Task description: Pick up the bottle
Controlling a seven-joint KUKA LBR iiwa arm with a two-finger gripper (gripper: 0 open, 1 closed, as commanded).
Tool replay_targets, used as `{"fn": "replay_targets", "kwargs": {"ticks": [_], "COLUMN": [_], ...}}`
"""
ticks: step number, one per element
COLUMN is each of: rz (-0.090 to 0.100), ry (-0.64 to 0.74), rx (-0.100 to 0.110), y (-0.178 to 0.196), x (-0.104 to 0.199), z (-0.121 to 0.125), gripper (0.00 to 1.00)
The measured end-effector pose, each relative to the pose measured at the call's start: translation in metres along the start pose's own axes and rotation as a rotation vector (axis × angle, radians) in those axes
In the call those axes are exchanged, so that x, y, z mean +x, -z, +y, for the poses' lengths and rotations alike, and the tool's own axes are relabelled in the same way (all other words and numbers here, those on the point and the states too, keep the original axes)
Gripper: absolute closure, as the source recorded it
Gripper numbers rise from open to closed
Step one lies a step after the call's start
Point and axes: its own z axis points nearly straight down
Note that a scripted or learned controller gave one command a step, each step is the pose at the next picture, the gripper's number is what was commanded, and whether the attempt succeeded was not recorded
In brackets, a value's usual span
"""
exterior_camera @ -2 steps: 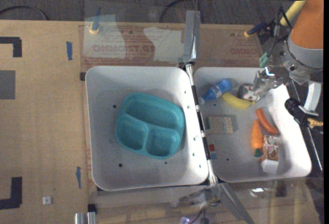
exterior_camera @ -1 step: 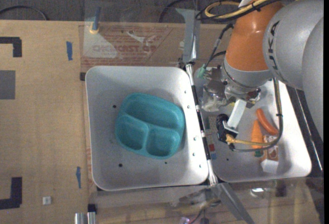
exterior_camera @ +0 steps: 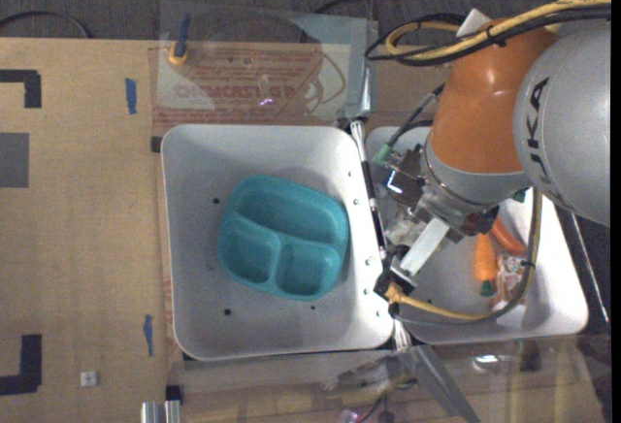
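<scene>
My arm reaches in from the right, and its orange and grey wrist hangs low over the right bin (exterior_camera: 563, 314), covering most of its floor. The gripper (exterior_camera: 406, 217) points down over the left part of that bin, close to the wall shared with the left bin. The wrist hides whatever lies beneath it. A small green bit (exterior_camera: 384, 155) peeks out at the wrist's upper left edge; I cannot tell what it belongs to.
A teal divided plate (exterior_camera: 283, 237) lies in the middle of the left bin (exterior_camera: 194, 169). At the right side of the right bin lie an orange carrot-like piece (exterior_camera: 482, 261), a second orange piece (exterior_camera: 506, 237) and a small patterned item (exterior_camera: 510, 280).
</scene>
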Motion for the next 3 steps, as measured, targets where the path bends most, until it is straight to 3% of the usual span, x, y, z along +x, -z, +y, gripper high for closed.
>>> {"fn": "replay_targets", "kwargs": {"ticks": [2, 3], "rz": [-0.014, -0.001], "ry": [-0.001, -0.092], "rx": [0.011, -0.001], "y": [0.014, -0.003], "x": [0.002, 0.061], "z": [0.004, -0.033], "gripper": [1.00, 1.00]}}
